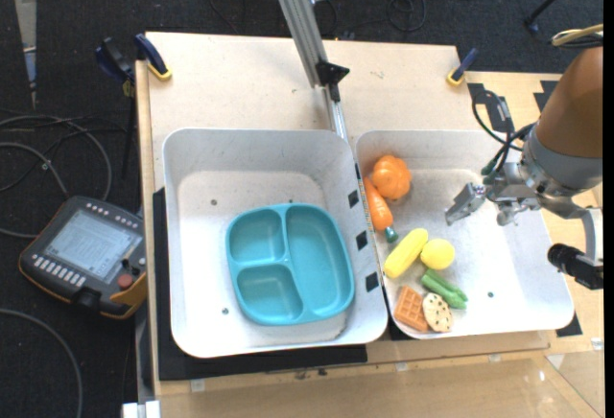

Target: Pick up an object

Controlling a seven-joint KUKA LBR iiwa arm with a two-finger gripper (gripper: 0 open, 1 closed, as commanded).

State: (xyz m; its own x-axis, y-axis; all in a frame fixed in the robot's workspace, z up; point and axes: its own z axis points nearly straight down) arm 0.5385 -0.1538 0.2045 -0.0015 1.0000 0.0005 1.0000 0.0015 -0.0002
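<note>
Gripper (477,199) hangs over the right bin (537,291), no item between its fingers; whether they're spread or closed I cannot tell from this angle. Step in hand, by my read: the approach before a grasp, nothing picked yet. Candidate items all sit to the gripper's left and below-left in the view, apart from it. Nearest is the orange (390,176), round and matte with a dimpled look, just left of the tool; it touches the carrot (379,210), a slim orange taper with a green tip. Further down-left: a corn cob (405,252), yellow and oblong, touching a lemon (437,254), smooth yellow ovoid. Beyond those a green pea pod (444,290), thin and lumpy, then a waffle (411,309), flat and gridded, and a speckled cookie (437,313), flat. All look like hard plastic toys, so likely slippery. To do it well: pick one with clear sides, probably the lemon or orange, centre over it, come straight down, and close across the narrow axis; flat pieces hugging the bin floor look harder. The left bin (192,243) holds a teal divided tray (288,263), glossy, three compartments, well away from the tool.
</note>
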